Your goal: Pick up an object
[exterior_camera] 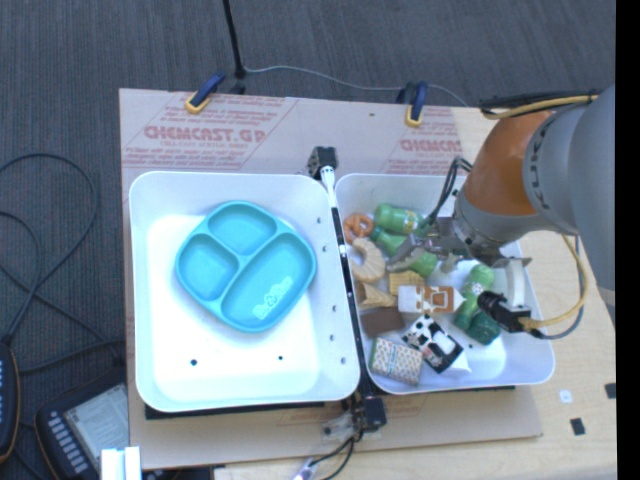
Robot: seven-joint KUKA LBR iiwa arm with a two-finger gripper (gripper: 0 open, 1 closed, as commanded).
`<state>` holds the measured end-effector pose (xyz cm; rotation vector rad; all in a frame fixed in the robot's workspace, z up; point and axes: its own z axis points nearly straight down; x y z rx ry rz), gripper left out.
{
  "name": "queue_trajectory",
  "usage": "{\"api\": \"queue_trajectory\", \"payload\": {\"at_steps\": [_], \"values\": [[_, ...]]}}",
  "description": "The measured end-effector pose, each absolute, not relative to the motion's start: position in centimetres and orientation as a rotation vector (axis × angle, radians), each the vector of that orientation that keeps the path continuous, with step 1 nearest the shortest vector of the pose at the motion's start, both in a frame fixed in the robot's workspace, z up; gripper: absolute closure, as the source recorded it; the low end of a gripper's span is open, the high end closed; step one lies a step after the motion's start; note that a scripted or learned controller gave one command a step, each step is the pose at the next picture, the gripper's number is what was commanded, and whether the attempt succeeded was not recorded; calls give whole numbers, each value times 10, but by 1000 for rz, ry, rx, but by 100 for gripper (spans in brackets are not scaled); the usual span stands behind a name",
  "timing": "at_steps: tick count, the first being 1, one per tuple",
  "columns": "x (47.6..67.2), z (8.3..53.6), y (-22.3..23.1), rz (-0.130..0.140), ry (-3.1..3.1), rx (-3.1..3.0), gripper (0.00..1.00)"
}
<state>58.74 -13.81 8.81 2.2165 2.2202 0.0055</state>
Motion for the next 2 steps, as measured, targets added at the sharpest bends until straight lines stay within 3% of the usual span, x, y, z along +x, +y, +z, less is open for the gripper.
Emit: {"api": "queue_trajectory", "payload": {"at_steps": [1,2], "values": [[588,99,-139,7,2218,2215,100],[593,217,-82,1,2222,2218,100]]}}
